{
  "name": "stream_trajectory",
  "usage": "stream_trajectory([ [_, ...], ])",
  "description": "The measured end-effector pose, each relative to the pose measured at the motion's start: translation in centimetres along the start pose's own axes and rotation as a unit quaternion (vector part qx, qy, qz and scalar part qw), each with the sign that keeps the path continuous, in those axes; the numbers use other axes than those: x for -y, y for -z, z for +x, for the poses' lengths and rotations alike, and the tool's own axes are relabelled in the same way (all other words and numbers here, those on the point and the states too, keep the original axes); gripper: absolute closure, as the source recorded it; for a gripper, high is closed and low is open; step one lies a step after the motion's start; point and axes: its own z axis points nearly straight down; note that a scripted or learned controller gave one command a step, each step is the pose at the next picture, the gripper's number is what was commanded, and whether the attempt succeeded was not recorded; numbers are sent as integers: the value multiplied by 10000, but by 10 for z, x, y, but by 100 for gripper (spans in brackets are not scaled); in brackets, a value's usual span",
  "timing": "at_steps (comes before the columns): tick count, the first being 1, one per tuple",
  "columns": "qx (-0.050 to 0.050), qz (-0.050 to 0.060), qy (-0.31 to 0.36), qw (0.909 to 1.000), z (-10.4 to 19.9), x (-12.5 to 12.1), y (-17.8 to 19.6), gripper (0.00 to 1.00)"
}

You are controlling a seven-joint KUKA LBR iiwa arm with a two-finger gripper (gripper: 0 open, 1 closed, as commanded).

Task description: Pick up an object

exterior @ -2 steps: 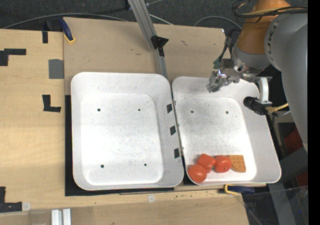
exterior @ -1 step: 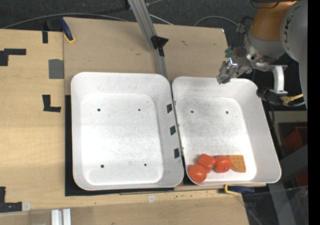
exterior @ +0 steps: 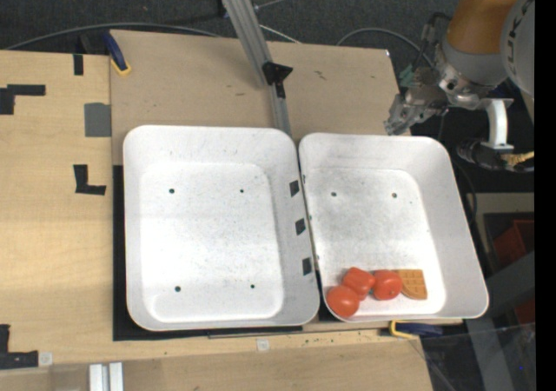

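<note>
arm: grey KUKA with orange band, cut off by top right frame edge
gripper (exterior: 401,115): hung over bench past far rim of right bin (exterior: 460,233), well apart from objects; small and dark, finger state could not be told
objects: three red rounded pieces (exterior: 358,288), glossy, tomato-like, clustered and touching; tan waffle-textured square (exterior: 413,283) just beside them, exact kind unclear
location: right bin, near front edge
left bin (exterior: 139,207): shallow white plastic, speckled, rounded corners
surface: light wooden bench (exterior: 191,76), black tape marks at left; grey metal pole (exterior: 248,20) slanted above
</note>
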Motion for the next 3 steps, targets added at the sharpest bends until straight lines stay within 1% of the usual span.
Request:
stream_trajectory([
  [1, -9, 24, 20, 10000, 50, 10, 4, 100],
  [3, -8, 40, 19, 10000, 138, 59, -16, 100],
])
